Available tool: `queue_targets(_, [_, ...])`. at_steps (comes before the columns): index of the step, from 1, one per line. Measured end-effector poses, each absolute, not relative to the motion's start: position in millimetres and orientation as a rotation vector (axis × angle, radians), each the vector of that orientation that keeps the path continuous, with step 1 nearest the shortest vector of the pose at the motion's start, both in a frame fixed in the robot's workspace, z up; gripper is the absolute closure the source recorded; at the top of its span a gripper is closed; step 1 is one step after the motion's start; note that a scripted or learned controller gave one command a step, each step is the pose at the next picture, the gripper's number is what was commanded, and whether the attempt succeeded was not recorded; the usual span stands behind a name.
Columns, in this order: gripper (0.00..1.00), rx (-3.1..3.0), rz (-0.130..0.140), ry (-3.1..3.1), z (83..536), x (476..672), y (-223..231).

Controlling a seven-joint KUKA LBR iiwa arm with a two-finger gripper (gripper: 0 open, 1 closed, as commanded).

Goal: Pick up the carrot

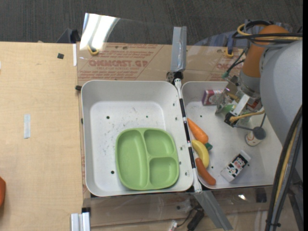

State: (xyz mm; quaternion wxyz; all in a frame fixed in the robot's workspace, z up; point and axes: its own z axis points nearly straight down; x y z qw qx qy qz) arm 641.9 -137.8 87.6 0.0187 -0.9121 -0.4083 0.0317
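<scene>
In the right bin's (pixel 269 179) far half the gripper (pixel 230 110) hangs low among clutter, and whether its fingers are spread or closed I cannot tell; nothing sits visibly between them. The carrot (pixel 198 130) lies well apart, against the left wall just above the banana (pixel 201 153). A clean pick probably means coming down over the carrot's middle, jaws across its width, clear of wall and banana. The arm's bulk hides the bin's right side.

The gripper (pixel 230 110) is too cluttered to be read, and an orange object (pixel 1 190) is cut off at nine o'clock.
</scene>
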Motion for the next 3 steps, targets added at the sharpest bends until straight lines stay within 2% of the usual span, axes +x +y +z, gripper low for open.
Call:
queue_targets(1, [0.00, -2.681, 0.005, -1.632, 90.3, 568.2, -194.5])
queue_targets(2, [1.00, -2.683, 0.008, -1.628, 98.4, 567.7, -195.6])
queue_targets(3, [1.00, -2.806, 0.006, -1.413, 213.2, 620.4, -133.6])
